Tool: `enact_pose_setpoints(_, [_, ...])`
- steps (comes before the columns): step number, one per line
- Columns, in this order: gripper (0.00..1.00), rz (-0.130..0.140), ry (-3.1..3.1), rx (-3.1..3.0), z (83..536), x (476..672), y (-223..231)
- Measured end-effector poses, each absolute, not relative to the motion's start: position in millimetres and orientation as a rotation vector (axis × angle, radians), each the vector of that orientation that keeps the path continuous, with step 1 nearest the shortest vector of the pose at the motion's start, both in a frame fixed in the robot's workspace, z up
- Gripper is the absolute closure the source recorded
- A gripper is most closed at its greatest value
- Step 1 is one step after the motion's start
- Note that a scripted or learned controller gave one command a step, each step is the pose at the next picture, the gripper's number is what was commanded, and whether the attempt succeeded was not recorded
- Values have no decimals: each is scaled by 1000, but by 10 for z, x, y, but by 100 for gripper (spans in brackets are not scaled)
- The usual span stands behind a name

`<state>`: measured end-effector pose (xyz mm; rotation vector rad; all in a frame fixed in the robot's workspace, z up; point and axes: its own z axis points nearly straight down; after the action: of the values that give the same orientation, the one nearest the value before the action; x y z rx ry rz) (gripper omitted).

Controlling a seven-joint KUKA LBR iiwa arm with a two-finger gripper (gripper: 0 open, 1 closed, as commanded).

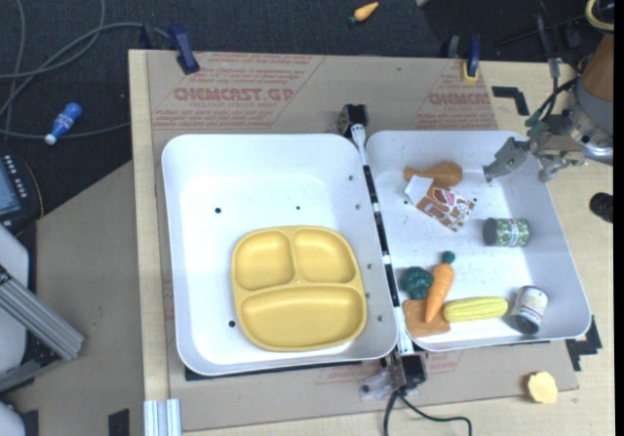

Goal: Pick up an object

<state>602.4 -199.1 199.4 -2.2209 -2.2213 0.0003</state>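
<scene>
Gripper (526,156): being held over the right bin (556,219) near its far right corner, fingers apart, nothing clamped between them. Green can (506,231): lying on its side toward the bin's near edge from the fingers, judged the nearest object, long axis running parallel to that edge. Packet (441,202) is lying left of it.

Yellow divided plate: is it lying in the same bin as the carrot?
No, the yellow divided plate lies in the left bin, while the carrot lies in the right bin among the other small items.
</scene>
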Motion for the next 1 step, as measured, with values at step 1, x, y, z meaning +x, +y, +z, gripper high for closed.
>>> enact_pose_setpoints(1, [0,-15,-2216,-2208,818,5946,-2172])
